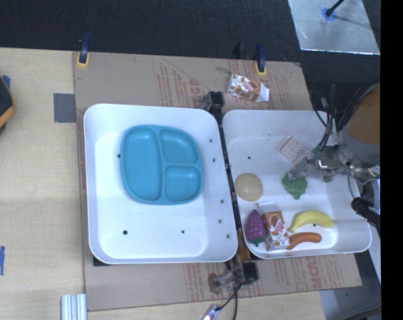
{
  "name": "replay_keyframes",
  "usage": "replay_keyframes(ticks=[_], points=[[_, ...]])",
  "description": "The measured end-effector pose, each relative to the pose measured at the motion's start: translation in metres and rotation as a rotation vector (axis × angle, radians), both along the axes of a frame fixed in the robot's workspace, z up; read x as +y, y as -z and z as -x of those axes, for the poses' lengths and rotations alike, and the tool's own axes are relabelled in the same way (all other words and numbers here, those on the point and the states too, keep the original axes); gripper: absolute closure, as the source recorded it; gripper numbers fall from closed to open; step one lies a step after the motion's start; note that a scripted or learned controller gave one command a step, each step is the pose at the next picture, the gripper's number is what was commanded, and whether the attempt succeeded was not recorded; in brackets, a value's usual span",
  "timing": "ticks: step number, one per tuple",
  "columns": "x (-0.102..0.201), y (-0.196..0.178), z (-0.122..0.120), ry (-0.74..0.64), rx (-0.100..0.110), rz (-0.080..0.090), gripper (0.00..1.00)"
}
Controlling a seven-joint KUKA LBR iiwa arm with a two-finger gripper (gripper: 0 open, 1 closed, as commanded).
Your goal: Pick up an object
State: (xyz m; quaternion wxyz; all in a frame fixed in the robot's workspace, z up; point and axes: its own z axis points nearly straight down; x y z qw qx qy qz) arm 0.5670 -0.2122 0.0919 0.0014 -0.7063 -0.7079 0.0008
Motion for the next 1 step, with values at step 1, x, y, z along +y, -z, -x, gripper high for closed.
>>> replay_keyframes(ticks=[1], points=[[0.0003,-0.0004,-0.085,-0.002,-0.002,0.001,0.0]])
